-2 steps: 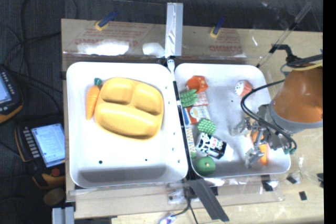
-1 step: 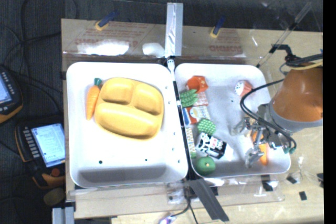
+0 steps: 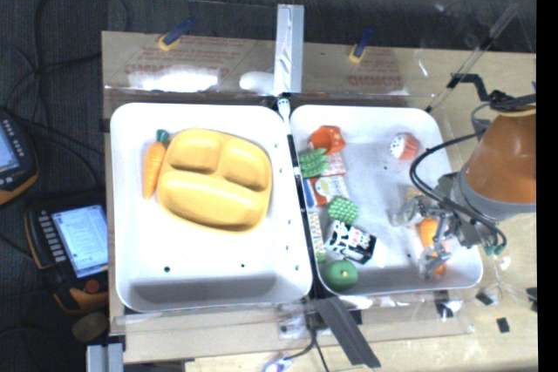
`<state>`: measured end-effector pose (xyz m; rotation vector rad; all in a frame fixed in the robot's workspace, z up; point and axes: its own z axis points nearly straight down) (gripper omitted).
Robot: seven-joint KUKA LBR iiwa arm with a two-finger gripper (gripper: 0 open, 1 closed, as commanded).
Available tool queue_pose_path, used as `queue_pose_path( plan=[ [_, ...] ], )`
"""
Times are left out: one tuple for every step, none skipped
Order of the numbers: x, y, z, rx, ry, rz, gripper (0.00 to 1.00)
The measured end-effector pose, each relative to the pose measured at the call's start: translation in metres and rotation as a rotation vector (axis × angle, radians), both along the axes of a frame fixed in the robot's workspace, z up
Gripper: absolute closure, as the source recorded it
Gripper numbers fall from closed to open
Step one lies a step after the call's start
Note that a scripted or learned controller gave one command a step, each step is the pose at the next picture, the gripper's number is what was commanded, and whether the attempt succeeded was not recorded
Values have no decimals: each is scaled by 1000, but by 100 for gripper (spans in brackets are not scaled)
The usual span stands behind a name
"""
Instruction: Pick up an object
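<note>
Two white bins sit side by side. The left bin (image 3: 131,274) holds a yellow divided tray (image 3: 214,179) with a toy carrot (image 3: 153,166) just beside it. The right bin (image 3: 384,122) holds a cluster of small toys along its wall nearest the tray, including a green apple (image 3: 341,275) and a black-and-white cow-print piece (image 3: 350,241). At the far side from the tray, the gripper (image 3: 432,244) is clenched around a small orange object (image 3: 427,231).

A wooden bench (image 3: 122,57) carries two blue clips (image 3: 177,32) near its far edge. On the dark floor to the left lie black cables (image 3: 52,22) and a handheld control pendant (image 3: 74,244) with a lit screen.
</note>
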<state>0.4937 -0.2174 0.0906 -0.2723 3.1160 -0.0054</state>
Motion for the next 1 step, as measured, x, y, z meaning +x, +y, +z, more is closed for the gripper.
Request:
queue_pose_path(
  plan=[
    [2, 0, 11, -5, -4, 2, 100]
  ],
)
